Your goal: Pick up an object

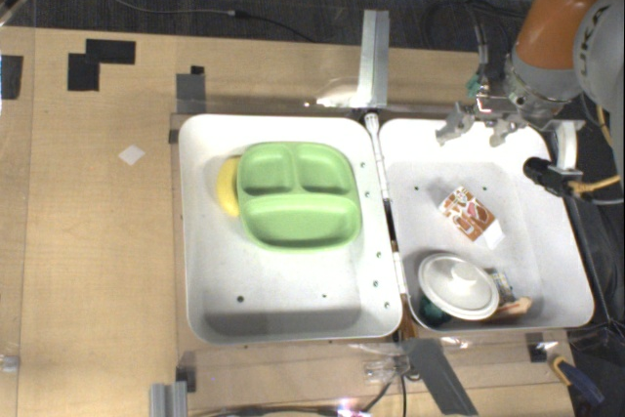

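Grey metal fingers of the end effector (476, 125) hang over the far edge of the right bin (557, 210), spread apart with nothing between them, so it stands open. Above it the arm's orange band (552, 20) and grey wrist come in from the right. Nearer the camera, well apart from the fingers, a small printed packet (468, 213) in red, brown and white lies flat on the white floor of the same bin, roughly at its middle. Closer still, in the near part of that bin, a white bowl (459, 286) sits upside down, partly covering a dark green object (431, 312) at its left rim, while a small tan and brown item (515, 307) lies touching its right side. Across the metal divider, the left bin (283, 308) holds a green compartment tray (297, 193) with two small sections at the far side and one long section at the near side. A yellow object (227, 187) peeks out from under the tray's left edge. Both bins rest side by side on the pale wooden bench (88, 239), which carries a few black square marks (101, 62) near its far left corner.
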